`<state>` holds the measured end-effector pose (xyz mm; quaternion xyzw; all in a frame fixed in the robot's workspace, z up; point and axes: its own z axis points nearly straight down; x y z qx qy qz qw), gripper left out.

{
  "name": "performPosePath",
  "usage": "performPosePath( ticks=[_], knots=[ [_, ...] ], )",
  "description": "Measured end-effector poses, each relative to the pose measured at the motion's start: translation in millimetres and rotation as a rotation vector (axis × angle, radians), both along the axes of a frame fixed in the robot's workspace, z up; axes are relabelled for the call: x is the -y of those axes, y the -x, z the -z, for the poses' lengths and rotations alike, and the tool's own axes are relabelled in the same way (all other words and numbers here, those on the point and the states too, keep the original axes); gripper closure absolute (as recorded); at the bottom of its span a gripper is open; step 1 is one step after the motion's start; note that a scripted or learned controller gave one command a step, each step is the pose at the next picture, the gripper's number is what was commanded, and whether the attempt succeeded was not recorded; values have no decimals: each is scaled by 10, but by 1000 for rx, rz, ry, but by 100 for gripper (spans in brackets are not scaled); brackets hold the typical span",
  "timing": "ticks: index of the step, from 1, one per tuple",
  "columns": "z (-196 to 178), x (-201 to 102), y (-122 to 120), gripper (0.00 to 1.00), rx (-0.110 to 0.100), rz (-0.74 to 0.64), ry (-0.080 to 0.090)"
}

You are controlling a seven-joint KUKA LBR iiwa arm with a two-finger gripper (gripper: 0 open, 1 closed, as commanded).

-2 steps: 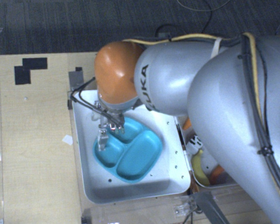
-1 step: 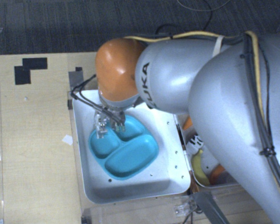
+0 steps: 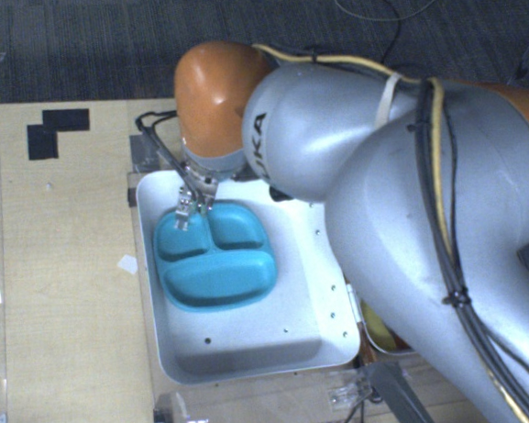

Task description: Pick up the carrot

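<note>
Cannot place the carrot with any certainty. Closest candidate: a small yellow-orange patch [image 3: 386, 330] peeking out from under the arm [image 3: 432, 237], just past the right wall of the left bin [image 3: 250, 366], too hidden to name as carrot or anything else. Well apart from that patch, over the far left corner of the bin, hangs the hand [image 3: 190, 206], low above the upper left compartment of a blue divided plate [image 3: 220, 276], perhaps touching its rim. Cannot tell whether apart or together from this slant, and cannot see anything carried in it. Main risk, judged from this layout: closing on the wrong thing. Could catch the plate's raised lip or divider instead of the carrot, then tip or drag the plate across the bin floor toward a wall. Could also come up with nothing at all, given the smooth, bare-looking compartment beneath. Second risk: pressing down too hard onto hard plastic, skidding the plate sideways and knocking it against the bin wall nearest the worktop [image 3: 58, 270]. Third: if that patch is indeed the carrot, would need a long sweep across to the right, with the bulky elbow shading the spot from the camera, so poor aim likely and a nudge deeper under the arm possible.
</note>
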<state>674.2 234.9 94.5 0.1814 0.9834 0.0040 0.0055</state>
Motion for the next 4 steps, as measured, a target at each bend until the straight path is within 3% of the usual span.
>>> performPosePath(
  ticks=[1,2,3,4],
  knots=[
    [42,-52,68,0,-25,-6,0],
    [44,-83,168,0,-14,264,-7],
    [40,-12,144,0,-16,632,1],
    [64,180,21,0,-8,1090,2]
  ],
)
